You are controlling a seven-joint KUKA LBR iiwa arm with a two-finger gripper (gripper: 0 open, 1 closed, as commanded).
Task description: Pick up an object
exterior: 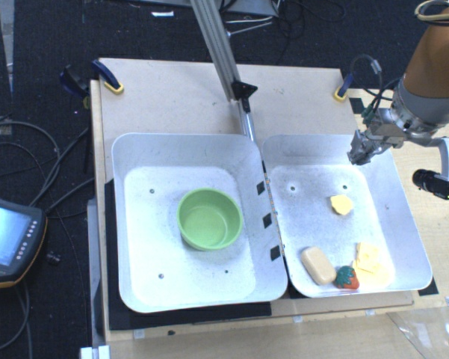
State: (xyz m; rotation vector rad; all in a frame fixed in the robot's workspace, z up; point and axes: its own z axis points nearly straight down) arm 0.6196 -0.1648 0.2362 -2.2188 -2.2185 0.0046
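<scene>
Now | left bin (134, 163): green bowl (210, 219) | right bin (403, 223): yellow block (342, 205), bread roll (318, 265)

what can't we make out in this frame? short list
- Gripper, camera view: dark and small over the right white bin's back rim; finger state unreadable.
- Small red and green object: too small to identify; whether it touches the tan oblong block is unclear.
- Pale yellow flat pieces: overexposed against the bin, so count and outline blur.
- Grey and orange arm: cut off by the right edge.
</scene>
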